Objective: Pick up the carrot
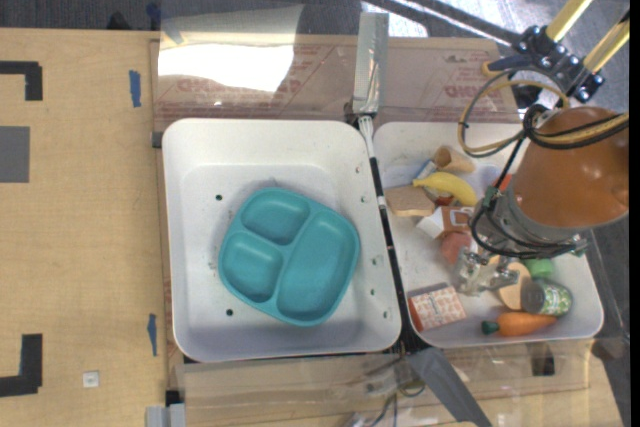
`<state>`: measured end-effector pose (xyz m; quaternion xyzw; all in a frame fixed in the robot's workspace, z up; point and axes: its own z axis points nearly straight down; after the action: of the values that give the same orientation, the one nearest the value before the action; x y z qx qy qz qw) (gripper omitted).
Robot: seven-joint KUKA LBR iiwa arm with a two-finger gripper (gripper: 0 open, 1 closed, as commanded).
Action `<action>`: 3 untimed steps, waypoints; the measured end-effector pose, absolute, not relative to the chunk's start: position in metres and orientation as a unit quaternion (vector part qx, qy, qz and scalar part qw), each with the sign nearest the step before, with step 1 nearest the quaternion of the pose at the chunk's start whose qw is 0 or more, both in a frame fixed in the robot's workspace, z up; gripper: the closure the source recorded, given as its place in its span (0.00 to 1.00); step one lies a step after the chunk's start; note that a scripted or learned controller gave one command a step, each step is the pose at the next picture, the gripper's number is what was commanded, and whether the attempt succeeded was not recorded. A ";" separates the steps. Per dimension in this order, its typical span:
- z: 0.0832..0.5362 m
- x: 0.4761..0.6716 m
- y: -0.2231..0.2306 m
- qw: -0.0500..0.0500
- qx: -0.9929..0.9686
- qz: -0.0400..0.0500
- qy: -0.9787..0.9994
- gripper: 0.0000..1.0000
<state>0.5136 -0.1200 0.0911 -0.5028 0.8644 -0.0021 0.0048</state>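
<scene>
Well, the arm comes in from the right and hangs over the right bin, its orange band broad and bright above the wrist. The gripper points down among the clutter near the middle of that bin, metallic and small under the bulk of the arm. From here I cannot tell how far apart it stands or whether it has hold of anything; the wrist hides too much of it.

The carrot lies near the front wall of the right bin, orange with a green tip toward the left, on its side. It sits apart from the gripper, a little to the right and nearer the front. Just above it rests a green can, lying over, touching or nearly touching the carrot.

A banana lies toward the back of the same bin, with a tan block just beside it on the left. A small printed box sits at the front left corner of that bin. Something reddish, perhaps a toy fruit, rests between the banana and the gripper.

In the left bin a teal tray with three compartments lies flat, turned at an angle.
</scene>
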 end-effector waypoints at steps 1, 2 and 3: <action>0.090 0.504 -0.169 0.007 -0.675 -0.005 0.738 1.00; 0.091 0.494 -0.149 0.004 -0.435 -0.002 0.901 1.00; 0.094 0.499 -0.146 0.013 -0.436 -0.006 0.900 0.00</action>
<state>0.4989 -0.1462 0.0938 -0.4364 0.8996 -0.0057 0.0129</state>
